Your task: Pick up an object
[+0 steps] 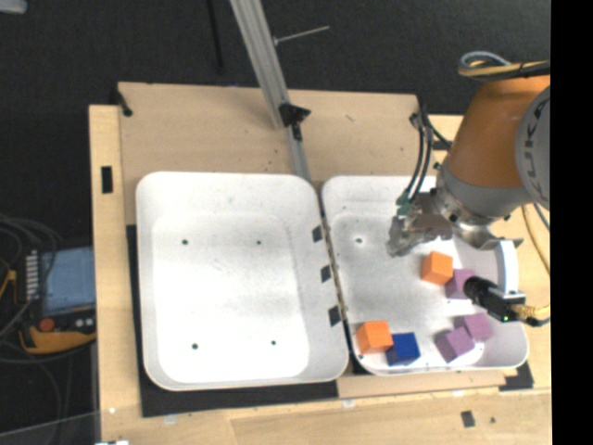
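My gripper point(402, 238) hangs over the middle of the right bin point(366, 213), beneath the orange and grey wrist. An orange cube point(437, 268) lies just to its lower right, apart from it. A purple block point(458, 282) sits beside that cube, partly hidden by a black part of the arm. Near the bin's front edge lie another orange cube point(374, 336), a blue cube point(403, 348) and two purple blocks point(454, 343) point(478, 325).
The left bin point(227, 276) lies beside the right one, with a dark divider with clips point(326, 272) between them. A slanted metal rail point(269, 68) crosses the back of the bench. Cables and a blue box point(65, 281) sit off the bench to the left.
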### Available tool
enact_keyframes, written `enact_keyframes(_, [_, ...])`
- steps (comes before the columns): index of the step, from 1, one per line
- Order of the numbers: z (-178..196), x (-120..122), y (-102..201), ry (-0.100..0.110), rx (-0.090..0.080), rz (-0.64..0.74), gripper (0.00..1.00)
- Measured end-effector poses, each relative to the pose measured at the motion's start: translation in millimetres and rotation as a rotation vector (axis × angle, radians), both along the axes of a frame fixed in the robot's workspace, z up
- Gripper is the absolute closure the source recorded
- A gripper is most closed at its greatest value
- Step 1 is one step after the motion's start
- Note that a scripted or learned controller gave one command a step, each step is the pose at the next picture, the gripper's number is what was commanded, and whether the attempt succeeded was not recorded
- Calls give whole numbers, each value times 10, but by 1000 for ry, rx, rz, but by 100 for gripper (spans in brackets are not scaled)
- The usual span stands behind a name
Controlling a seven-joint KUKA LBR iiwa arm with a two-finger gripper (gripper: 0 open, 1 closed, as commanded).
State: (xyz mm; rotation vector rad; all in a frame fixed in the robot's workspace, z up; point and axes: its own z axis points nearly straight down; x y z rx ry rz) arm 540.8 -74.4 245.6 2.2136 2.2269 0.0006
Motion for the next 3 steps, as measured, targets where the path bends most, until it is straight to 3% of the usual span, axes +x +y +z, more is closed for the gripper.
enact_keyframes(1, [-39, 315, 539, -1, 1, 1, 100])
enact_keyframes(3, [-87, 901, 1277, -1, -1, -2, 100])
